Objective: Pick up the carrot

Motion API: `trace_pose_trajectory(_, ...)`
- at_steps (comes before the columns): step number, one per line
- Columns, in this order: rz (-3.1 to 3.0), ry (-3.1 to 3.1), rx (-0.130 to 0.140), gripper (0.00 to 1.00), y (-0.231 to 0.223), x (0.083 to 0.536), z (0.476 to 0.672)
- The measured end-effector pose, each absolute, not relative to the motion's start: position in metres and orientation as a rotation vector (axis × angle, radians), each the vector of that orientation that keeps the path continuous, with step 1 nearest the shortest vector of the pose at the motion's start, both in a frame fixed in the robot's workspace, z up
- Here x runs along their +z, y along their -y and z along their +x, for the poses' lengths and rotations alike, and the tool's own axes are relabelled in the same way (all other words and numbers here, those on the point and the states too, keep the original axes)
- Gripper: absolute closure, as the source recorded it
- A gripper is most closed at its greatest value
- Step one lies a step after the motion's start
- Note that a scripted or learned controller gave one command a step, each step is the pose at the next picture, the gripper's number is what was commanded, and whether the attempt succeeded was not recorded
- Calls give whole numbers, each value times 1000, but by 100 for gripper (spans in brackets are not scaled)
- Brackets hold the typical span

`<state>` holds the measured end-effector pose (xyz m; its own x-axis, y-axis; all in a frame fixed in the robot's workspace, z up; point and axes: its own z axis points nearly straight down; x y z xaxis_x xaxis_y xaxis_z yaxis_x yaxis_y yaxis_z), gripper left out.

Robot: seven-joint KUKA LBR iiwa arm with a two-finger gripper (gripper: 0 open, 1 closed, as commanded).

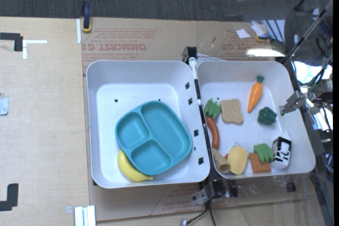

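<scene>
The carrot (255, 95), orange with a green top, lies nearly upright in the far part of the right bin (296, 164). Nothing is touching it. My gripper (292, 105) hangs at the right rim of that bin, to the right of the carrot and slightly nearer the camera. A green broccoli piece (267, 115) lies between the two. The arm behind the gripper is blurred against the bench's right edge.
The right bin also holds a bread slice (231, 111), a leafy green (212, 108), a sausage (214, 132), a cheese wedge (238, 159), a green-and-orange piece (261, 157) and a black-and-white item (281, 151). The left bin (100, 114) holds a teal divided plate (177, 151) and a banana (132, 169).
</scene>
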<state>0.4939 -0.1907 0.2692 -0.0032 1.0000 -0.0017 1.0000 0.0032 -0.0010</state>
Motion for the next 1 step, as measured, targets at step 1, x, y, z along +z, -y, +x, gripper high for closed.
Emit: trace_pose_trajectory(1, 2456, -1964, -3, 0, 203, 116, 499)
